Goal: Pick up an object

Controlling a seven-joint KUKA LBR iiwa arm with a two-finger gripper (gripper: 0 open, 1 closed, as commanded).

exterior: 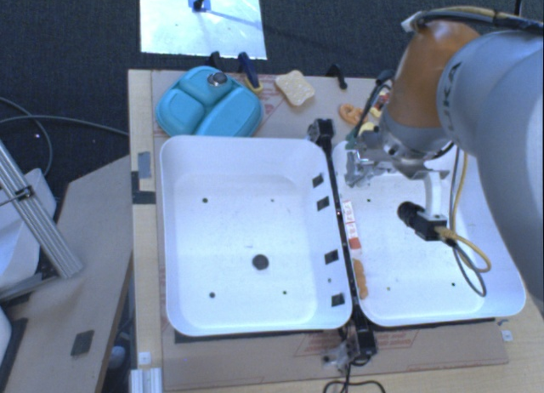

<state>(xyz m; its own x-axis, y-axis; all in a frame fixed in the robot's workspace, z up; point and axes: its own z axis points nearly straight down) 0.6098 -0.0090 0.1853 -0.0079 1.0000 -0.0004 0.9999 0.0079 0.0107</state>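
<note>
My gripper (pixel 355 168) hangs low over the far left corner of the right bin (pixel 425 298), below the grey wrist and its orange band. Along this bin's left wall lie a small red-and-white packet (pixel 348 218) and, closer to the front, an orange elongated piece (pixel 360 277). Both lie apart from the gripper, toward the near side. A small dark disc (pixel 260 261) rests on the floor of the left bin (pixel 195 213). The arm hides the right bin's far right part.
Behind the bins, on the bench, sit a blue lidded container (pixel 208 104), a tan sponge-like piece (pixel 295 88), a blue-handled tool (pixel 249 71) and a small orange item (pixel 350 113). A black cable fitting (pixel 420 218) and a yellow cable loop (pixel 472 255) hang from the arm over the right bin.
</note>
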